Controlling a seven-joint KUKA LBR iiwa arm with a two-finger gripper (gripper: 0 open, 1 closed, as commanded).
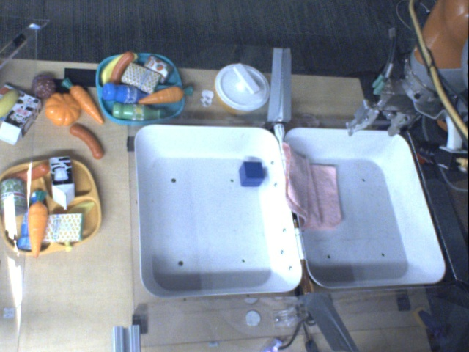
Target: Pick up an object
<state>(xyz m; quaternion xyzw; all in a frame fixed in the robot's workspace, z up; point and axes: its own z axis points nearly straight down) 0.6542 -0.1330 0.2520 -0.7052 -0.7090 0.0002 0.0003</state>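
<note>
The gripper (381, 117) hovers at the upper right of the frame, over the right bin's (381, 270) far rim, jaws spread apart and holding nothing. A pink cloth (315, 193) lies along that bin's left side. The blue cube (252, 173) sits in the left bin (190, 270), upper right part.

Teal bowl (139, 86) at far left of bench, packed with toy food: carrot, blue bottle, banana, small printed box. Just left of it on the bench top: small orange pumpkin (61, 109), loose carrot (89, 103), red sausage (88, 141) a little nearer. Yellow tray (86, 199) at left edge holds a carrot, cartons and a jar. White lidded container (242, 86) sits beyond the bins, beside a grey upright bar (279, 86).
</note>
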